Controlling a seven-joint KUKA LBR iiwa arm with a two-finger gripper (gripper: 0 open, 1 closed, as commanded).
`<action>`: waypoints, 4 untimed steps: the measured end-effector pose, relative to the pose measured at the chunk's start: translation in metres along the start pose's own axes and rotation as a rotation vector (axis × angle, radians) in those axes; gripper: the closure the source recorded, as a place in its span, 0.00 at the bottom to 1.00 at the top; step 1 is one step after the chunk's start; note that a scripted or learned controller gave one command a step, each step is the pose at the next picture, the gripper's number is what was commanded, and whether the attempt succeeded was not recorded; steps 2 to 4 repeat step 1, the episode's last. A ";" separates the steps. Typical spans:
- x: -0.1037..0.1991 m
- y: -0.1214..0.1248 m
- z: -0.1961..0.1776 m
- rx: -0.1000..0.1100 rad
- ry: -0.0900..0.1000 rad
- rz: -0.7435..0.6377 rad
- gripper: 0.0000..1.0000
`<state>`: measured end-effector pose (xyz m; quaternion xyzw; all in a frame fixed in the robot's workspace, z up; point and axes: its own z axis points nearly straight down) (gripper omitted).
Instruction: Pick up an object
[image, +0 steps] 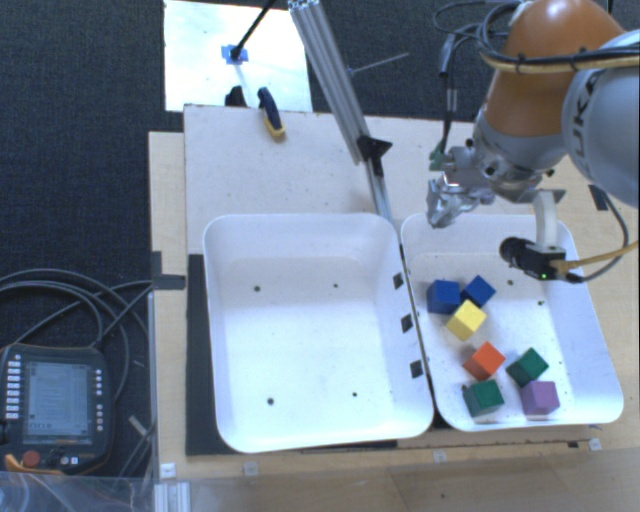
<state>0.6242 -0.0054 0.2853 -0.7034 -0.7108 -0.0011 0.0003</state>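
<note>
Several small cubes lie in the right bin (585, 330): two blue cubes (444, 296) (479, 290) side by side, a yellow cube (466, 319) just below them, an orange cube (485, 360), two green cubes (527, 366) (483, 397) and a purple cube (540, 397). My gripper (444, 208) hangs above the far left corner of the right bin, well above and behind the blue cubes. Nothing shows between its fingers.
The left bin (225, 300) sits beside the right one, sharing a central divider. A slanted metal pole (340, 90) crosses behind the bins. A black cable and connector (530, 258) hang over the right bin's far side. A teach pendant (55, 405) lies at lower left.
</note>
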 end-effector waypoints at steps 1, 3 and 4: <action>0.061 -0.009 0.007 0.000 0.000 -0.001 1.00; 0.061 -0.009 0.007 0.000 0.000 -0.001 1.00; 0.061 -0.009 0.007 0.000 0.000 -0.001 1.00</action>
